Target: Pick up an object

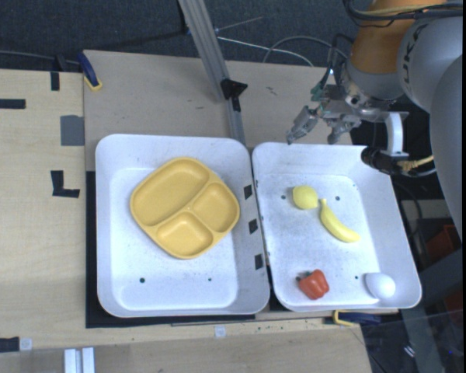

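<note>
Pale wooden counter (31, 231) fills the scene, seen from above at a slant, with a dark carpeted floor beyond its far edge. Two shallow white bins sit side by side on it, touching along their inner edges.

At the upper right, the grey arm (443, 61) with its orange band reaches in. Its jaws (318, 127) hang just above the far rim of the right bin (388, 216), near that bin's far left corner. They are spread apart, with nothing between them.

Closest to the jaws, in front of them and a little toward the viewer, a small round yellow fruit (304, 197), like a lemon, lies on the bin floor. Just beside it, on the side away from the left bin, lies a banana (338, 224), angled, its stem end close to the round fruit. Farther from the jaws, near the front edge of the same bin, sits a red pepper-like object (314, 284). A small white rounded object (380, 285) rests in the bin's front right corner, well apart from the jaws.

Farther still, off to the jaws' left in the picture, the left bin (116, 286) holds a yellow three-compartment plate (184, 207), turned at an angle.

A grey metal pole (210, 45) slants across the counter behind the bins.
</note>
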{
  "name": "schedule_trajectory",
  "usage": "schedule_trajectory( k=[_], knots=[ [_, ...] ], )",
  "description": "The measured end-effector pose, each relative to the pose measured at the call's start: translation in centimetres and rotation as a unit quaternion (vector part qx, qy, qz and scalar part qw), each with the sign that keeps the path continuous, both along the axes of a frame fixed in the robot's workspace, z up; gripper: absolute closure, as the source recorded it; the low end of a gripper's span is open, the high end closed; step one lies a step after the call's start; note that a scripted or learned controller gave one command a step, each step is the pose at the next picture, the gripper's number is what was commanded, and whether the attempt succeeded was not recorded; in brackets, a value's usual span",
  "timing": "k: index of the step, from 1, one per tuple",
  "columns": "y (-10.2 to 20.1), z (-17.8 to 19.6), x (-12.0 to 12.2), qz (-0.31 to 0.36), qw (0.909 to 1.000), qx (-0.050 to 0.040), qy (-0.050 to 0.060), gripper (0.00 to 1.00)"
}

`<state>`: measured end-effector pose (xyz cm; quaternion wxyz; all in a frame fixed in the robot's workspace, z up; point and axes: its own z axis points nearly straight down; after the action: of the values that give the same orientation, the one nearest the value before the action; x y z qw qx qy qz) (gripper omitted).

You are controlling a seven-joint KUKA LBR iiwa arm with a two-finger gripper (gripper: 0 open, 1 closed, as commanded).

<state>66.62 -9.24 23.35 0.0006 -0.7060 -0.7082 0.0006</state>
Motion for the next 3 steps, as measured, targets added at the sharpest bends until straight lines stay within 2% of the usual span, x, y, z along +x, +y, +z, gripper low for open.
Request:
schedule_trajectory(
  k=[1,2,3],
  knots=[
    [0.0,0.0,0.0,0.0,1.0,-0.0003,0.0,0.0],
    [0.7,-4.6,-0.1,0.0,1.0,-0.0005,0.002,0.0],
    [-0.1,-10.7,-0.2,-0.001,1.0,-0.0007,0.003,0.0]
  ],
)
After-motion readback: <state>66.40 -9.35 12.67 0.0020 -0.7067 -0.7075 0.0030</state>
